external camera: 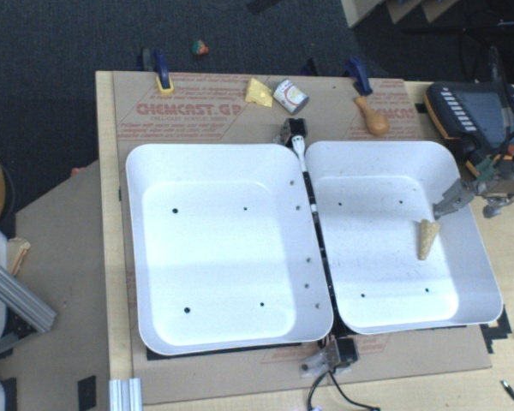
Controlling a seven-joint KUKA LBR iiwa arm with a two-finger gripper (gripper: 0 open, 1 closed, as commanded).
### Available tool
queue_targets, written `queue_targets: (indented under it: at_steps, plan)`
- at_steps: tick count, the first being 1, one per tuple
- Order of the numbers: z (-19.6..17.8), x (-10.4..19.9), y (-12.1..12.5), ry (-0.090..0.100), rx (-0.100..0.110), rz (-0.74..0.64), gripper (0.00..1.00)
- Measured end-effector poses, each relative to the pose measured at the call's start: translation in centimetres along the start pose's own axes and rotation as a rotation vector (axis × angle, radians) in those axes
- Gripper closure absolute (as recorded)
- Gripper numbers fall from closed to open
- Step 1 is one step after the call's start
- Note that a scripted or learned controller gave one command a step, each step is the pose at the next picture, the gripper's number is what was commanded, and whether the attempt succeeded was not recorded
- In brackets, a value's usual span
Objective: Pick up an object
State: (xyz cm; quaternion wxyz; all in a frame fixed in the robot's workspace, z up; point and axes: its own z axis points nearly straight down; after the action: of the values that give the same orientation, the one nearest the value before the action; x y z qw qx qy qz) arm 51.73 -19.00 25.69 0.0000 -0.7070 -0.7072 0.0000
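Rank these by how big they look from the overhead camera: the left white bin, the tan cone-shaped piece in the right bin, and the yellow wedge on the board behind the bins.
1. left white bin, by far.
2 and 3. tan cone-shaped piece and yellow wedge look too alike to rank.

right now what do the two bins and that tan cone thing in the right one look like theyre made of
Left bin and right bin: probably thin moulded plastic, white with a soft sheen, rounded corners and a stepped floor.
Tan cone: matte and slightly mottled, perhaps foam or a soft plastic toy; too small to tell.
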Motion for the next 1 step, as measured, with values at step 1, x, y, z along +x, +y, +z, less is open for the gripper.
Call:
queue_targets:
  at_steps: [1]
  plan:
    - [-22.94,-0.29,-0.29,-0.008,-0.022,-0.002,0.00]
